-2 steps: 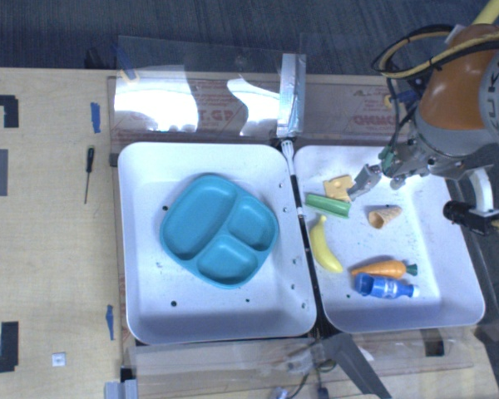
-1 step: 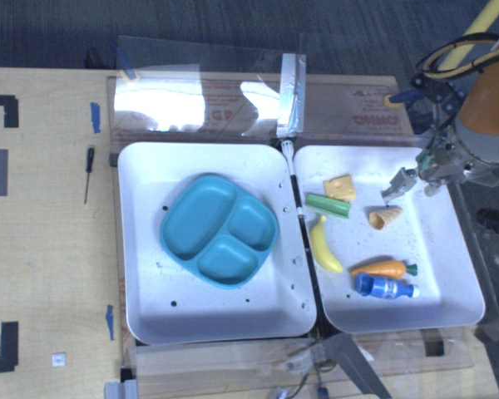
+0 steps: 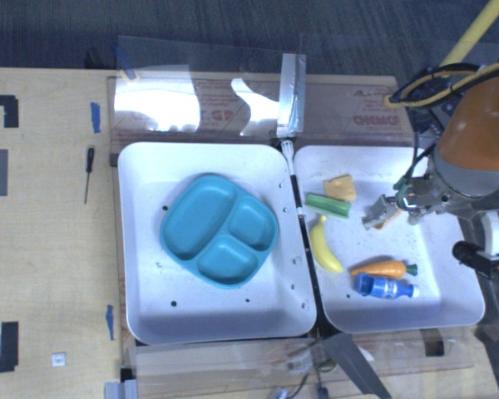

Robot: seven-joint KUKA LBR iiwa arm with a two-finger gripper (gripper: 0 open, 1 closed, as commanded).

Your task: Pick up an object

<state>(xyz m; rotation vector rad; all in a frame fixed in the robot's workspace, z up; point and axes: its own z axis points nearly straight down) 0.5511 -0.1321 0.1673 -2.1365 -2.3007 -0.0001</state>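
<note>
The right bin [image 3: 457,306] holds several small items. A yellow cheese wedge [image 3: 341,188] lies near its back, with a green stick-shaped piece [image 3: 327,205] just in front of it. A yellow banana [image 3: 324,246] lies along the left wall. Near the front sit an orange carrot [image 3: 385,268] and a blue bottle [image 3: 384,288]. My gripper [image 3: 382,213] hangs low over the middle of this bin, right of the green piece and behind the carrot. A small brownish-orange patch shows at its tip, and I cannot tell what that is.
The left bin [image 3: 141,306] carries a blue divided plate [image 3: 219,229]. A metal divider [image 3: 293,98] and a clear sheet stand behind the bins. The arm's orange band [image 3: 478,131] and cables rise at the right. A screwdriver [image 3: 88,173] lies on the bench at the left.
</note>
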